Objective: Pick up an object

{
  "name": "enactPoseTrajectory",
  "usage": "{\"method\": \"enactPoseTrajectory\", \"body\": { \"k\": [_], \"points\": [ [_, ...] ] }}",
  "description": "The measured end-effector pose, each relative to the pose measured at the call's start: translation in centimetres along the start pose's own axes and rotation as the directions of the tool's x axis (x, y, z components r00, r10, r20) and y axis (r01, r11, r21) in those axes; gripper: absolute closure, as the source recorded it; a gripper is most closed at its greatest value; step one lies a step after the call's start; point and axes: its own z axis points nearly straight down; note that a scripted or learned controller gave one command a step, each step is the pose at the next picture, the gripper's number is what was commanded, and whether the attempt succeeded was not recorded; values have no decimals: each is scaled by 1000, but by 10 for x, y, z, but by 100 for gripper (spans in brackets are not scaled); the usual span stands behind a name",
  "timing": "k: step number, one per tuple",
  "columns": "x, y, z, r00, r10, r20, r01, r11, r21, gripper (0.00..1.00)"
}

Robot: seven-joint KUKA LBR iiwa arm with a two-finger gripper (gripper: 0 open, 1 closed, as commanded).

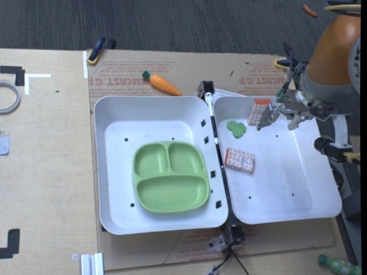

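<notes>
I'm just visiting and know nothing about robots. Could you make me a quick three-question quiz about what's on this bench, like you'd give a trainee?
1. True or false: the green divided plate lies in the left bin.
2. Which lies outside both bins, on the cardboard? A) the toy carrot B) the small patterned box C) the green leafy toy
3. Fill in: the tool hovers over the ____ bin.

Key
1. True.
2. A: the carrot lies behind the left bin.
3. Right: near its back edge, by a small orange-topped packet.
</notes>
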Motion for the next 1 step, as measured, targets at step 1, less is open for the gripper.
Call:
{"method": "enactPoseTrajectory", "body": {
  "k": [1],
  "points": [
    [13,65,87,995,-103,1,103,995,-1,0]
  ]
}}
